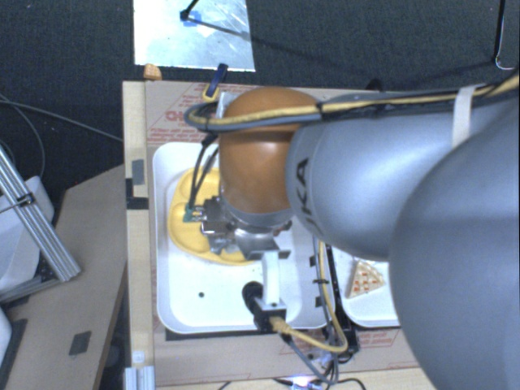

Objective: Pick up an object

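The grey arm (382, 210) with its orange band (256, 149) fills the middle and right of the frame, bent down over the left of two white bins (183, 299). Its wrist hides the gripper, so I cannot tell how the gripper stands or whether it has hold of anything. Under the wrist, in the upper left part of the left bin, lies one yellow object (185, 222), round-edged and partly covered by the arm. The second bin (366, 315) shows as a strip at the lower right; in it lies one pizza-slice-shaped object (366, 279), pale with red spots. Yellow and black cables (325, 331) run along the arm and loop near the bottom of the frame. Both bins sit on a cardboard-coloured surface (162, 112) with red print. At the upper left lies one shiny square sheet (195, 23) on dark floor.
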Tool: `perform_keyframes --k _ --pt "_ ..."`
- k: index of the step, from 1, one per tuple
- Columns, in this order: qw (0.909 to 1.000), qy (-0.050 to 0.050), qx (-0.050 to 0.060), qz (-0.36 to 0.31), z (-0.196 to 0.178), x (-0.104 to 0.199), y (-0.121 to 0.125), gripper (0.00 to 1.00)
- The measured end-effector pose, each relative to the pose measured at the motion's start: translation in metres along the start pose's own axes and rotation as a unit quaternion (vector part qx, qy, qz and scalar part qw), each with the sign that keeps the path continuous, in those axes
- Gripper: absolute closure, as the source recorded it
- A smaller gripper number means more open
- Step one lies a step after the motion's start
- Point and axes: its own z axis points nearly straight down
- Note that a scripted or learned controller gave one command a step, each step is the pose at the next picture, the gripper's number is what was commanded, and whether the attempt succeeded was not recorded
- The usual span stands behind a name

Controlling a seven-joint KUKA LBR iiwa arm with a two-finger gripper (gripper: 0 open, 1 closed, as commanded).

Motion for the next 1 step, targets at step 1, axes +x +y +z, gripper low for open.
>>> perform_keyframes --k 1 --pt "1.0000 0.000 -0.002 0.005 0.1166 -0.0972 0.0140 1.00"
